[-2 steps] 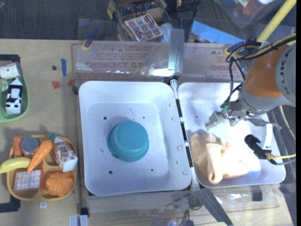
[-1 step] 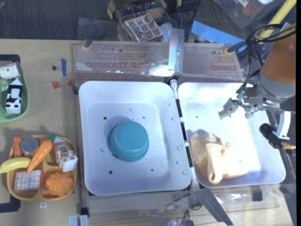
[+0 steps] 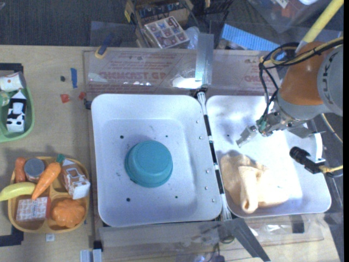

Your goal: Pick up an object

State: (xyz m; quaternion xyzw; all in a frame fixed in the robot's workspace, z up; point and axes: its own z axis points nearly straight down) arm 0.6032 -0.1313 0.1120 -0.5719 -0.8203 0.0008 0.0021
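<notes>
Cream cloth (image 3: 252, 184) lies crumpled in the right bin (image 3: 316, 201), toward its near-left corner, touching the bin floor and close to the divider between the bins. End effector (image 3: 246, 135) hangs above the same bin's far-left part, tip pointing left and down; nothing visible between its tips, and whether it is open or closed I cannot tell at this angle.

Key relation: cloth sits toward the camera from the end effector, slightly right of the tip, near but not touching. Cloth's bulk runs roughly left-right across the bin, with a rolled fold running near-far at its middle.

Teal bowl (image 3: 149, 163) sits upside down mid left bin (image 3: 109, 113), well apart from the end effector, across the divider.

Judgement: cloth is the nearer target. Next move likely needs a short shift toward the near edge, then a descent onto the fold. Risk: soft fabric, pinch may catch only a thin layer.
</notes>
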